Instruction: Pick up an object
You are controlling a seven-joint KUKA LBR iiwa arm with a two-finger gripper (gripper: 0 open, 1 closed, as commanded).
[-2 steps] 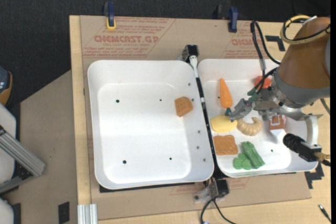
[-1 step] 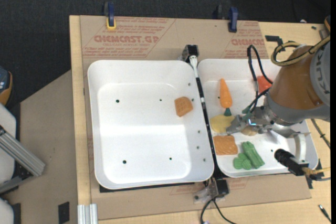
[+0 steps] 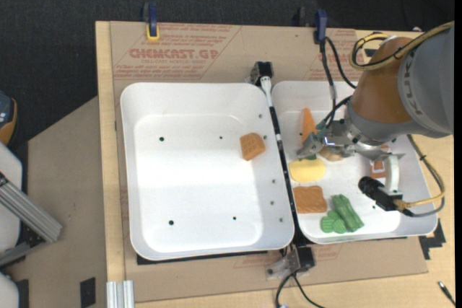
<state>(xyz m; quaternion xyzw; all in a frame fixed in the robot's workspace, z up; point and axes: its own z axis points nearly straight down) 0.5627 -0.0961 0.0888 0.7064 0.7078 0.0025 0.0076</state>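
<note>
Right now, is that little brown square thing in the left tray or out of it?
In: the brown square lies on the left bin's floor, near its right wall.

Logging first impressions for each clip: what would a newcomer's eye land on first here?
The big grey arm with its orange band reaching in from the right, its gripper low over the right bin. Next, the colourful items packed there: an orange carrot-like piece, a yellow piece, a brown square and a green bundle. By contrast, the left bin holds one small brown piece near its right wall.
</note>
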